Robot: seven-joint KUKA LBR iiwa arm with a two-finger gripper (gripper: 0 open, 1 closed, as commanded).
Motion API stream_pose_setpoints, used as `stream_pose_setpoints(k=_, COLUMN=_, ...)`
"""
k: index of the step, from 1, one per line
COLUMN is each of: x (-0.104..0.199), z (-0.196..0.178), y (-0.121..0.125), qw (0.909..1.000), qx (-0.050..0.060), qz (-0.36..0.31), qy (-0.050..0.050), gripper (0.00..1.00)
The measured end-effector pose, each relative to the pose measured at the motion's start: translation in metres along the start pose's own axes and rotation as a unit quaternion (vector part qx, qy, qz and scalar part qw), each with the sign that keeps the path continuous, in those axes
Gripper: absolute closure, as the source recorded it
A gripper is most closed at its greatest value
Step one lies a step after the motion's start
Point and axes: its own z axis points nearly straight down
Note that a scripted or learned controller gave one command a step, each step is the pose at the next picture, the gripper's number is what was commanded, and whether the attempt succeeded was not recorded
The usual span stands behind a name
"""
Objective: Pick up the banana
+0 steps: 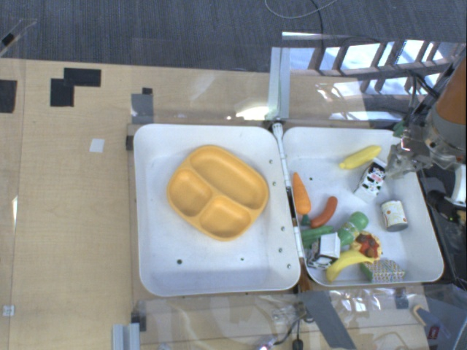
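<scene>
Seen from above at a slant, the counter (66,195) carries two white bins side by side. The left bin (157,268) holds a yellow divided plate (217,191). The right bin (427,265) holds the clutter, and the arm (449,115) enters from the right. Its tool (400,160) hangs over the upper part of the right bin, just right of the banana (360,157), which lies loose on the bin floor near the far wall; nothing is grasped, and whether the tool is released or clenched cannot be told. A small printed box (372,179) sits just below the banana and probably crowds any descent. A can (394,215) lies nearer the front. Two carrots (301,193) and green items (355,223) lie well apart from the banana. A second yellow curved fruit (343,266) at the front could be mistaken for the target.
</scene>
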Motion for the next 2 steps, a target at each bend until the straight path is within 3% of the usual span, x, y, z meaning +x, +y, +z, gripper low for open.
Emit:
stream_pose_setpoints(k=1, x=-0.016, z=-0.068, y=-0.048, qw=0.9993, qx=-0.001, qz=-0.038, qy=0.000, gripper=1.00)
stream_pose_setpoints(k=2, x=-0.025, z=-0.118, y=-0.092, qw=1.0000, qx=-0.001, qz=-0.004, qy=0.000, gripper=1.00)
